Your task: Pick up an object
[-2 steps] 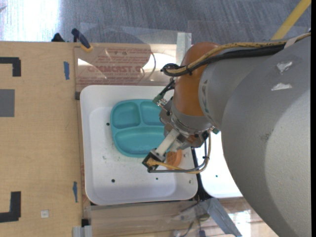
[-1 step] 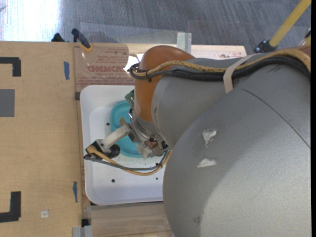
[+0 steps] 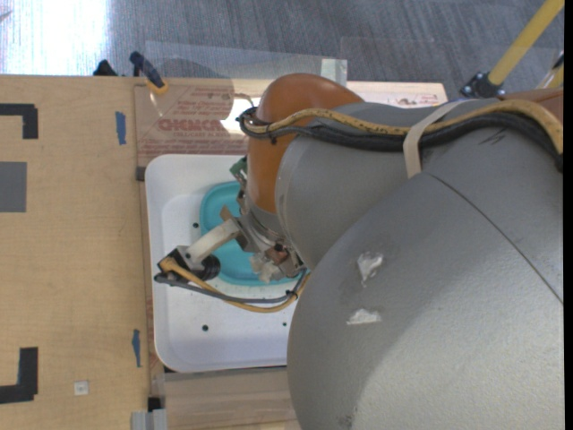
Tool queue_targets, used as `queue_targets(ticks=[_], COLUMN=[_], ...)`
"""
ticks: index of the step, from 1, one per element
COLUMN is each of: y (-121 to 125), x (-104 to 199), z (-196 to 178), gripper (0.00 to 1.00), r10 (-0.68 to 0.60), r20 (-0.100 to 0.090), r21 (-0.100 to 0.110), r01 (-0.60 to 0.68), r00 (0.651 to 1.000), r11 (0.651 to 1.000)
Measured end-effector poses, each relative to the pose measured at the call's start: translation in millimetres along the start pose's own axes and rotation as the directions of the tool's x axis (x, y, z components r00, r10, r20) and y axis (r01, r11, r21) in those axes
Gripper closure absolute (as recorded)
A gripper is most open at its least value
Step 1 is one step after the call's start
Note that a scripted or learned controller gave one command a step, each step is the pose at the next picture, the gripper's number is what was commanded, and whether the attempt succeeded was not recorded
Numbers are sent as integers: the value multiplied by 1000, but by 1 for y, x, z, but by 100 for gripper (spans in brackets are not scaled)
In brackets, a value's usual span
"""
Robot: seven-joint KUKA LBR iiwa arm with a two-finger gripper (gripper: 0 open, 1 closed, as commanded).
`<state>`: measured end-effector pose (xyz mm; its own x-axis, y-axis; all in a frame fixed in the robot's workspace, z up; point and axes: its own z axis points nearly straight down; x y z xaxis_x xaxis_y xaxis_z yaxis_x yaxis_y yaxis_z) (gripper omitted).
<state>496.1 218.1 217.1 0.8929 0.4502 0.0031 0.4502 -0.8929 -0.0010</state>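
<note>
**Fig.** Camera view, looking down at a slant. Arm (image 3: 430, 267), grey, enters from the right & covers most of the right half; orange band (image 3: 300, 106) sits at top centre, w/ cables running across it. White bin (image 3: 175, 339) lies left of centre; its left wall & near-left corner are in plain sight; its right part is hidden under the arm. Teal dish (image 3: 218, 215), flat & rounded, lies on the bin floor in the far half, approx. midway btw. the left wall & the arm's edge; its right part is covered by the wrist. Gripper (image 3: 269, 262) points down at the dish's near-right edge, close over it or touching; which of the two cannot be told; whether the gripper is released or clenched cannot be told either, since wrist parts block the sight. Small dark dots (image 3: 205, 328) mark the bin floor on the near side of the dish. Tan board (image 3: 67, 240) w/ black marks abuts the bin on the left; blue tape (image 3: 120, 126) strips sit along the board's right edge. Brown panel (image 3: 183, 119) w/ red lettering lies just behind the bin; grey floor (image 3: 269, 16) lies beyond it; yellow pole (image 3: 533, 30) slants at top right.
</note>
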Motion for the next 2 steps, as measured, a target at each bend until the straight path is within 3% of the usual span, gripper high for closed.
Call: queue_targets(ticks=[1, 2], y=[-14, -13], x=[-11, -10], z=[12, 2], gripper=[100, 100], r10=[260, 261], r20=[0, -3], r21=[-1, -1], r01=[-260, -261], r00=[966, 965], r11=[966, 965])
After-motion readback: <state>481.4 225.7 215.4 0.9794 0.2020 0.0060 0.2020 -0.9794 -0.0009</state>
